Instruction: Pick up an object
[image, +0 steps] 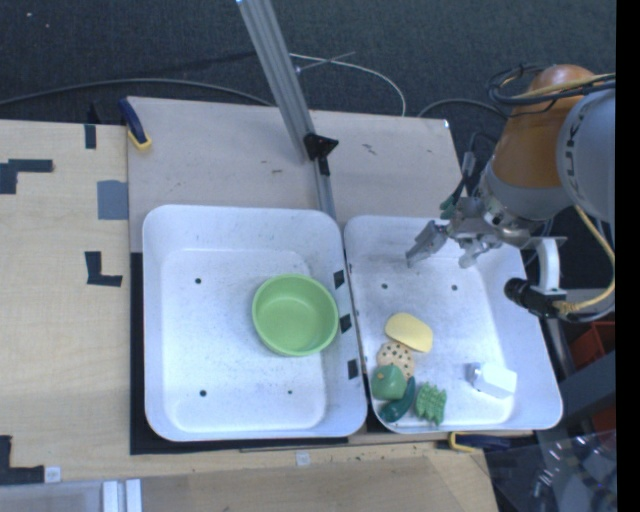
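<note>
- A bowl (294, 315) is seated in the left bin (170, 240).
- A cluster of small objects (404, 368) is found near the front of the right bin (520, 395).
- A small block (489, 379) lies right of the cluster.
- The gripper (448, 247) is positioned over the right bin's rear.

The pincer (447, 248) hangs over the far part of the right bin (520, 400), its two fingers spread apart with nothing between them; nearer the camera than the pincer lie a yellow piece (409, 332), a spotted tan piece (396, 357), a green lump (389, 381) and a green leafy toy (431, 402), bunched close together; a small white block (489, 378) sits apart from them; off to the pincer's far side, in the left bin (160, 300), rests a green bowl (294, 315); both bins stand on the tabletop (220, 150).
</note>
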